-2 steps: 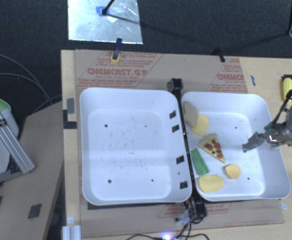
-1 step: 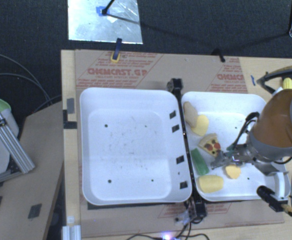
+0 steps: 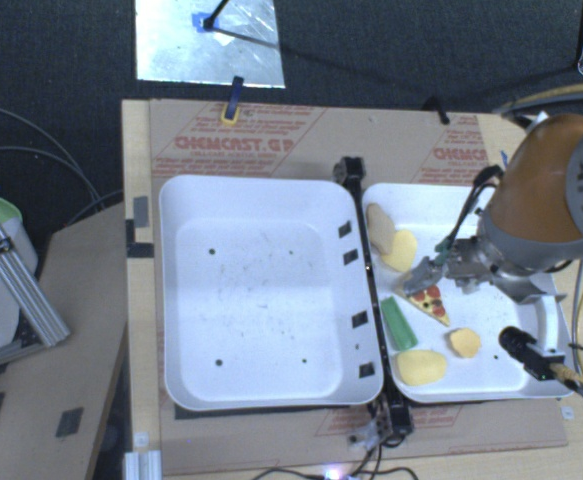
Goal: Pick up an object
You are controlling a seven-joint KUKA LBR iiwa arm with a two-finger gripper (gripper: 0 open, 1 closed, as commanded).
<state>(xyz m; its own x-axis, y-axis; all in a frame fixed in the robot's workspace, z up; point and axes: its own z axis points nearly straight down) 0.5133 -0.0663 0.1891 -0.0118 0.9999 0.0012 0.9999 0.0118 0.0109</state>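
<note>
gripper (image 3: 421, 276) low in the right bin (image 3: 491, 373), over the pizza slice (image 3: 430, 304) | honestly you can't tell its state from here | toys all crowd the divider side, so your approach is tight | left bin (image 3: 261, 298) beside it

White bins (image 3: 261, 193), green stick (image 3: 399, 323), yellow lumps (image 3: 422, 367), seemingly red-dotted pizza slice (image 3: 430, 303)

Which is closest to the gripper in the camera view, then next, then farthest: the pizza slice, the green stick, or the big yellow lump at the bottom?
From the gripper:
1. Pizza slice, just below it.
2. Green stick, lower left, by the divider.
3. Big yellow lump, at the bin's bottom edge.
</note>
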